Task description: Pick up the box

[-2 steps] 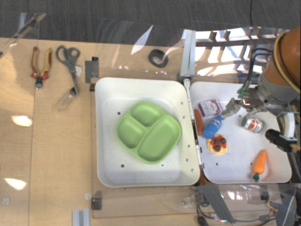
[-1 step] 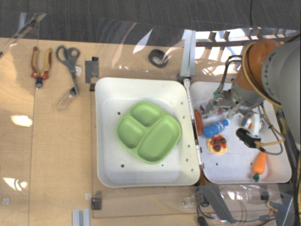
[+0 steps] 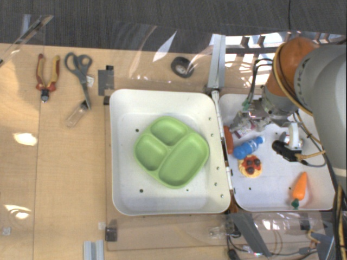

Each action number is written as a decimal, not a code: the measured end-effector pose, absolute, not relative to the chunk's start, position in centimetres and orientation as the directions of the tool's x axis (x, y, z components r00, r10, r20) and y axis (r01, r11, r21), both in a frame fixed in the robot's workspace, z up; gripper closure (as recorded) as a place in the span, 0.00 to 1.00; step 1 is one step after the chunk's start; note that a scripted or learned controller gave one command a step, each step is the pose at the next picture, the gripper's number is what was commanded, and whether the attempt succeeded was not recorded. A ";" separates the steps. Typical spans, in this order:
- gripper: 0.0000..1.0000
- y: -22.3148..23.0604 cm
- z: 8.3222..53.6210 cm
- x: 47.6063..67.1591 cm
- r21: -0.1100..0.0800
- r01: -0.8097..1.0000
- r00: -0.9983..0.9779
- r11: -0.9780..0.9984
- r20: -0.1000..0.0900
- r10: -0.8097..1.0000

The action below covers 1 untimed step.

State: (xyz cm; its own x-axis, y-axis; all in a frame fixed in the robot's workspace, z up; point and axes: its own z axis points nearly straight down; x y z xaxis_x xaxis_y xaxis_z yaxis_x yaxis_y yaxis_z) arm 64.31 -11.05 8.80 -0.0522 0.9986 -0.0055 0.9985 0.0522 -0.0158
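A small box (image 3: 240,127) with pale pink and grey print lies in the upper left part of the right bin (image 3: 320,202). My gripper (image 3: 251,114) hangs low right above the box's far end, on the grey arm with the orange band that comes in from the upper right. The gripper body hides part of the box. I cannot tell whether it touches the box.
In the right bin lie a blue bottle (image 3: 248,146), a red stick (image 3: 228,140) along the left wall, a yellow and red toy (image 3: 250,166) and an orange carrot (image 3: 299,187). The left bin (image 3: 126,194) holds a green divided plate (image 3: 171,151). Pliers (image 3: 45,76), scissors (image 3: 80,72) and a tape roll (image 3: 182,66) lie on the bench.
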 end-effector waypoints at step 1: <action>1.00 -10.9 9.8 64.4 -0.013 0.998 -0.056 0.055 -0.006 0.998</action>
State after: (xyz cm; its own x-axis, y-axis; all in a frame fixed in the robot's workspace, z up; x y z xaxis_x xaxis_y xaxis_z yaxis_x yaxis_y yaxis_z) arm 64.43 -10.94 9.85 -0.0555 0.9984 -0.0064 0.9984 0.0554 -0.0126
